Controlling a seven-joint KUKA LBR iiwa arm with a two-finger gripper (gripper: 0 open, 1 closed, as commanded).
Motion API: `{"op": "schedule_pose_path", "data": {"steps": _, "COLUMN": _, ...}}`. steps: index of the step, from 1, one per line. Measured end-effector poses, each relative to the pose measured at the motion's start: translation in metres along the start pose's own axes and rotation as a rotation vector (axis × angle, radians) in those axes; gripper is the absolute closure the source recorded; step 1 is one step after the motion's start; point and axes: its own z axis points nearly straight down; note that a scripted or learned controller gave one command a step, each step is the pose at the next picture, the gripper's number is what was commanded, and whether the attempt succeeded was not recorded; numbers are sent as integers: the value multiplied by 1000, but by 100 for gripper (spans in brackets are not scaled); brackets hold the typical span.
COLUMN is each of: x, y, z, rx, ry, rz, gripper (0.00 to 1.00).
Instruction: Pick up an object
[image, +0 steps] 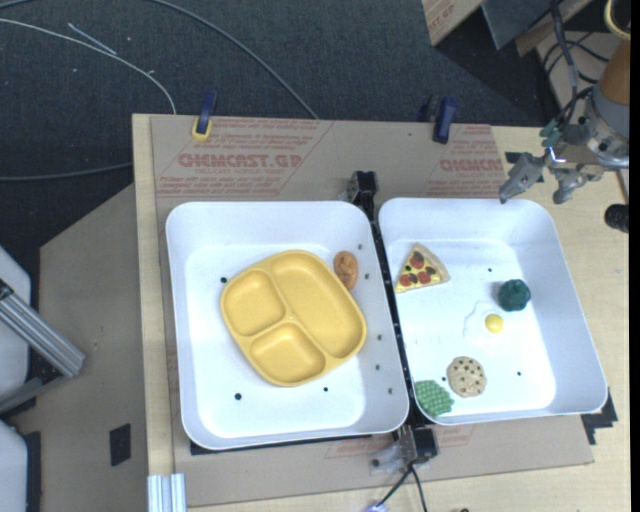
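Note:
The right bin (560, 250) holds a toy pizza slice (421, 269), a dark green broccoli piece (514, 294), a fried egg (487, 322), a cookie (466, 376) and a green waffle-patterned piece (433, 397). In the left bin (190, 300) lies a yellow divided plate (291, 316), with a small brown bread roll (346, 268) beside its upper right rim. My gripper (541, 180) hangs above the right bin's far right corner, its fingers spread open and holding nothing. It is well away from every object.
Both bins sit on a cardboard sheet (300, 150) held by a yellow clamp (204, 115) and a blue clamp (442, 118) at the back. A black bracket (364, 186) joins the bins at the far edge. Cables trail over the dark floor behind.

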Motion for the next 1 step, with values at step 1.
{"op": "schedule_pose_path", "data": {"steps": 1, "x": -6, "y": -5, "z": 46, "rx": 5, "ry": 1, "rz": 0, "gripper": 0}}
